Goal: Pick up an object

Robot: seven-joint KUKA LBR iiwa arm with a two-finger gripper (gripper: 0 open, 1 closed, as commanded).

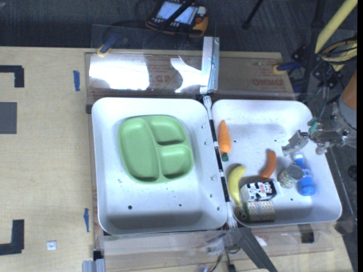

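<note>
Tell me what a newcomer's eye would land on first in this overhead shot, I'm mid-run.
Probably the green divided plate, which sits alone in the left bin. Next, the cluster low in the right bin: an orange carrot by the divider, a yellow banana below it, and a blue-capped bottle near the right wall. The gripper hangs over that bin's right side, above the bottle.
</note>
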